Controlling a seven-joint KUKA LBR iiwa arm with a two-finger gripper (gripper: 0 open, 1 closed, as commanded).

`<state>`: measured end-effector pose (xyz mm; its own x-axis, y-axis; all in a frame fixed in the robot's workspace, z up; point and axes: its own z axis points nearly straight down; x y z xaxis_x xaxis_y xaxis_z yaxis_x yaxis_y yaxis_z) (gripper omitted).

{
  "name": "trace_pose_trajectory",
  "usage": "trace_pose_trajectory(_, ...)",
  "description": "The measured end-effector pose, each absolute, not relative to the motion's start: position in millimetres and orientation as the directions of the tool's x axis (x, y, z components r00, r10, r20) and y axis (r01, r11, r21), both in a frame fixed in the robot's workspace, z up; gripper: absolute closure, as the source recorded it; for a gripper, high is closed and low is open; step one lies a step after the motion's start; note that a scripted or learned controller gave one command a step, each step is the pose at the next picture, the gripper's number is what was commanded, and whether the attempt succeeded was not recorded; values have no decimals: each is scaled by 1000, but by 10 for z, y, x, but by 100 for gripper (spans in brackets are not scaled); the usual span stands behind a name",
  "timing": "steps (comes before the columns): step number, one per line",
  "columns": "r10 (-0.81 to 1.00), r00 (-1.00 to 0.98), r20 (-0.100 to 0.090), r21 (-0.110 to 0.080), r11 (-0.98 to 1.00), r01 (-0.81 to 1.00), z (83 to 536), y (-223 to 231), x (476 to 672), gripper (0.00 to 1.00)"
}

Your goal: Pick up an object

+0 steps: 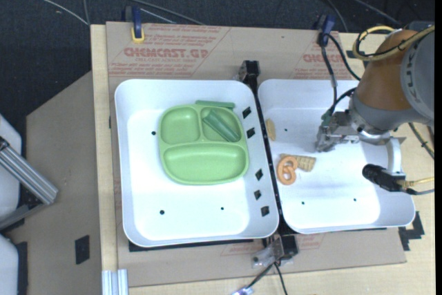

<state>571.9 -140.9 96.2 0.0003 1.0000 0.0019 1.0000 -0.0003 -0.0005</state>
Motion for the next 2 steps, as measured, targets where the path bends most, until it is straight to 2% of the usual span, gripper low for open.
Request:
trace_pose_trajectory(1,1000,-1,-1,6,1,1000,1607,-1423,5716,100)
trace_pose_trajectory(2,1000,-1,-1,6,1,1000,2076,-1453,5799,100)
